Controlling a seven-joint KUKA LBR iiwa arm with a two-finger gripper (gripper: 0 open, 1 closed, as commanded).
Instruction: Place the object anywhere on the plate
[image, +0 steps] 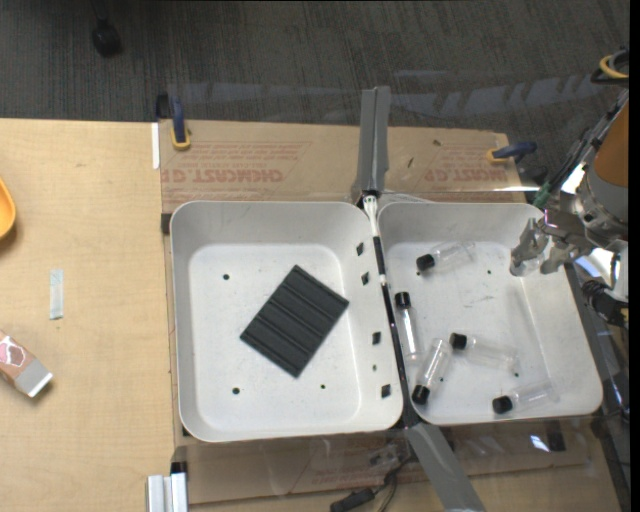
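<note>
Left bin: the dark ribbed rectangular plate (295, 321) lies waiting. Right bin: clear plastic vials with black caps (430, 369) lie scattered, none lifted. At the right rim our gripper (528, 259) hovers, grip unreadable. We should drop squarely over one isolated vial.

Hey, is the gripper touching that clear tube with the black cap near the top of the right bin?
Apart. In the camera view, bare white bin floor shows between the gripper and the capped tube.
</note>
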